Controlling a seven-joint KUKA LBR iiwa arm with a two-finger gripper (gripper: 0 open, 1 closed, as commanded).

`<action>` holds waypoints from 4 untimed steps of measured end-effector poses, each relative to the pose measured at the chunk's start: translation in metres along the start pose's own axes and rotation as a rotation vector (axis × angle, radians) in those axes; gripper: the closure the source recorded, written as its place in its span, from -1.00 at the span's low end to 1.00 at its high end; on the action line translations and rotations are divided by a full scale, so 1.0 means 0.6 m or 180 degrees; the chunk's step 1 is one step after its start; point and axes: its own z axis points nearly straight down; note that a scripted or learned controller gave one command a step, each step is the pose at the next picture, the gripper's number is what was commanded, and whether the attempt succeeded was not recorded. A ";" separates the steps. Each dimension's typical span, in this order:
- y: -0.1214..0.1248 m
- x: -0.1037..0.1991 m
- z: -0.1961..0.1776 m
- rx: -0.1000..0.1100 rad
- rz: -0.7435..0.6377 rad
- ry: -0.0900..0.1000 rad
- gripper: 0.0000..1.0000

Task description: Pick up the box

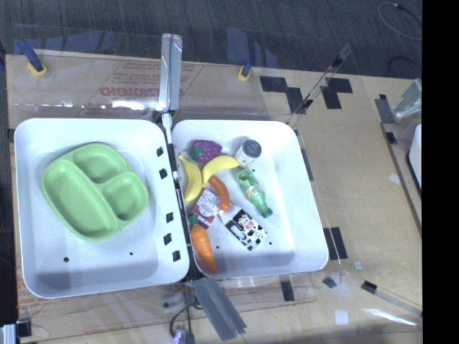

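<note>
Right bin (305,192), near to far. At its near left corner, an orange carrot (203,248) lying along the left wall. Just beyond, toward the bin's middle, the box (247,229): small, white with black patches, lying flat and skewed to the walls, clear of the carrot. Left of it, by the left wall, a small white-and-red packet (207,205), with an orange sausage-shaped piece (220,193) touching it. Right of those, a green bottle (254,191) on its side. Further back, two bananas (204,174) against the left wall, then purple grapes (206,150) and a small round jar (250,149) near the far wall.

Left bin (29,264): a green divided plate (95,190), three compartments, toward its left wall.

Gripper: cannot tell its state.
</note>
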 end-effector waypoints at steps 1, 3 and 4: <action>0.002 0.000 -0.018 -0.0003 -0.0017 -0.0006 1.00; 0.006 0.002 -0.055 -0.0010 -0.0051 -0.0019 1.00; 0.008 0.002 -0.074 -0.0015 -0.0068 -0.0026 1.00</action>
